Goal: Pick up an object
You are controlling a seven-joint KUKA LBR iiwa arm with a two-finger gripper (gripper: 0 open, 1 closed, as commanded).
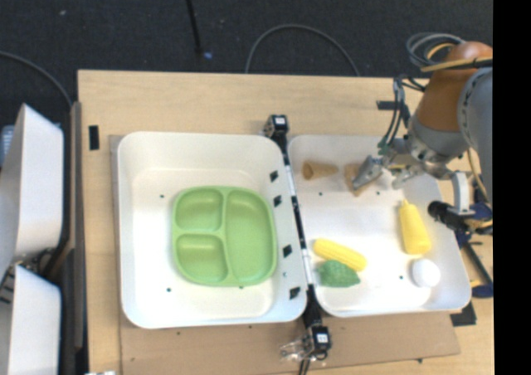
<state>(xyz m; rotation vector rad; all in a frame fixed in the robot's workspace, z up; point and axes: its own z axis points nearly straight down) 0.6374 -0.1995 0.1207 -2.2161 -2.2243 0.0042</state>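
Gripper (pixel 362 179) sits low at the back of the right bin (pixel 377 303); jaw state cannot be told. A tan cone-shaped piece (pixel 318 170) lies just left of it. Corn cob (pixel 339 254), green leafy piece (pixel 337 275), yellow banana-like piece (pixel 413 228) and white egg (pixel 425 272) lie nearer the front. Left bin (pixel 137 199) holds a green divided tray (pixel 223 235). No legible writing.

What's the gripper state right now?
Gripper: cannot be told. It sits low over the back of the right bin, beside a small tan piece; nothing is visibly held.
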